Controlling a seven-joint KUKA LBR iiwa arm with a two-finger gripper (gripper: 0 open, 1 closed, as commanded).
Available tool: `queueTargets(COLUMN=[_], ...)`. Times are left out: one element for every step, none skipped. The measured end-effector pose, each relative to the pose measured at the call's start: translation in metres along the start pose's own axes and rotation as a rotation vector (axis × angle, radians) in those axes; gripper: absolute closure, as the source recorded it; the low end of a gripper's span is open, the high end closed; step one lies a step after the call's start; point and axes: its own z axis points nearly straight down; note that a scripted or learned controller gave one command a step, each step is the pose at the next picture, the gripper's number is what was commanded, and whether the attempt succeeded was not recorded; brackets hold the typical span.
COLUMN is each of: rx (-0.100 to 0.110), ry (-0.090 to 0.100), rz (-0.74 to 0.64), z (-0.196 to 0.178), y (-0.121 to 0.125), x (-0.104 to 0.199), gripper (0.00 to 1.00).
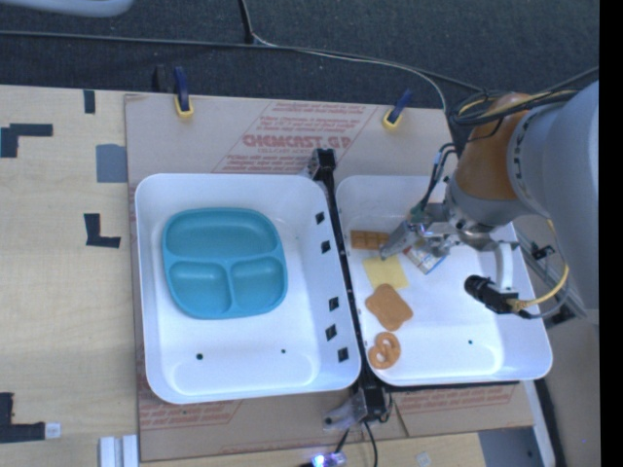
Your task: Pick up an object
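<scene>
The small brown wafer lies in the right bin, near the divider, long axis across the bin. The gripper sits just right of it, almost touching; its state I cannot tell. Below the wafer lie a yellow slice, a brown cookie and a pretzel, close together.

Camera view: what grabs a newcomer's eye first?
Probably the blue divided plate, alone in the left bin. Next the grey arm with its orange band, reaching in from the right, its pincer low over the right bin. Under it, along that bin's left side, lie small food pieces: a yellow slice and a pretzel.
</scene>
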Motion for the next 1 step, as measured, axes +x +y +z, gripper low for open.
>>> queueTargets(rx=[-0.010], ry=[-0.003], rz=[-0.001], z=[-0.0146], y=[0.0029], x=[-0.0003], gripper=[1.00])
